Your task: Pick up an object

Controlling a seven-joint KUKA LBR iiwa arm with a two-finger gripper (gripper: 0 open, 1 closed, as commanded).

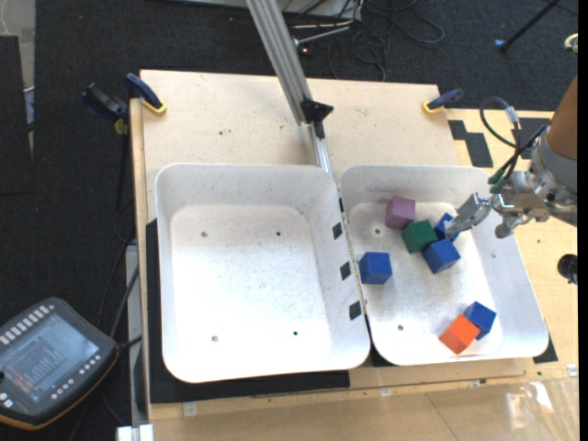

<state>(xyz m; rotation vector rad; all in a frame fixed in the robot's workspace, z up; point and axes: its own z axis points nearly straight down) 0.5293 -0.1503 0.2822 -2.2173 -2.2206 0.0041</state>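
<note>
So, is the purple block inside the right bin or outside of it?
Inside. The purple block rests on the floor of the right bin, within its white rim, beside the green block.

one fixed camera looks down from above the worktop [276, 118] at a slant, facing both white bins — the left bin [184, 200] and the right bin [524, 310] sit side by side near the middle of the frame. it stands far enough back to take in the whole board, the clamps at its far corners, dark floor and cables beyond, and a pendant [46, 361] at the lower left. the arm [560, 154] enters from the right edge.
</note>
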